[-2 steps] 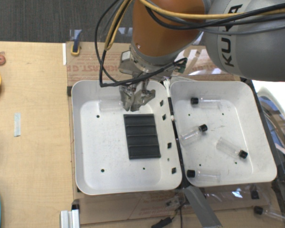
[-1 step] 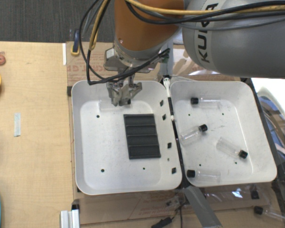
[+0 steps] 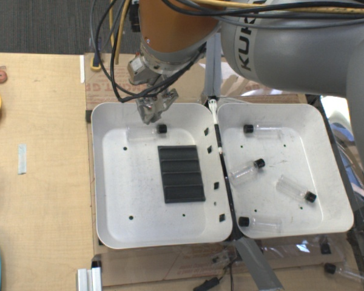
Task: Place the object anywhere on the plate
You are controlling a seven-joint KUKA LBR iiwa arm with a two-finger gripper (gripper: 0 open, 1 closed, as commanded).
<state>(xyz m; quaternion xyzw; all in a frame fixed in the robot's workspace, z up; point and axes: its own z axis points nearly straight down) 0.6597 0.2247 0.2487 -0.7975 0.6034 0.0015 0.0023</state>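
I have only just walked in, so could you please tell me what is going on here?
A grey KUKA arm's end effector hangs over the far edge of the left shallow white bin, just above a clear plastic vial with a black cap. A ribbed black rectangular plate lies mid-bin. More capped vials lie in the right bin.

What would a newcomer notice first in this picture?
The big grey and orange arm fills the top, its end effector low over the left bin, beside a clear vial with a black cap. A black ribbed plate lies mid-bin. More capped vials lie scattered in the right bin.
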